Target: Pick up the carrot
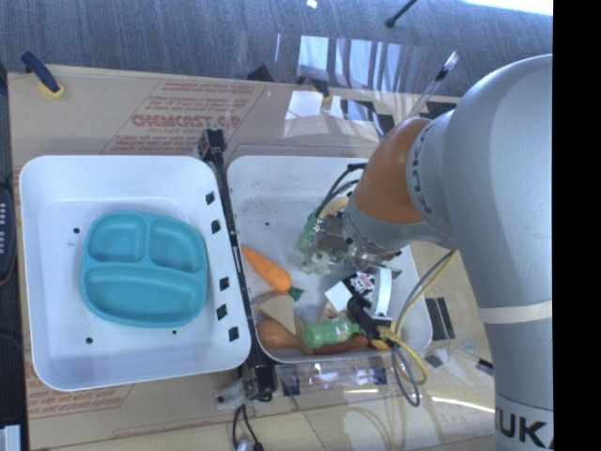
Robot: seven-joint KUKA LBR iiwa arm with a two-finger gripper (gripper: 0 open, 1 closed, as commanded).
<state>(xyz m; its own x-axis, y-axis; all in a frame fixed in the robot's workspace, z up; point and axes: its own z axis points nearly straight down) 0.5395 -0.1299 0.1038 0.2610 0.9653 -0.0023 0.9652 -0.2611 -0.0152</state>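
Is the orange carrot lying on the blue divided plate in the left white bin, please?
No, the orange carrot with its green tip lies on the floor of the right white bin, while the blue divided plate sits in the left white bin.

Carrot (266,269) open above; clutter (315,332) crowds nr its tip.

- The left bin (38,280) sits just beside the right bin (246,181), their near walls touching along the middle of the bench.
- A divided tray (143,268) lies in the left bin, near its centre, well left of the carrot.
- The carrot (266,268) lies in the right bin, near that bin's left wall.
- The gripper (331,244) is right of the carrot, over the middle of the right bin.
- A pile of other food items (315,334) lies in front of the carrot, along the right bin's front wall.
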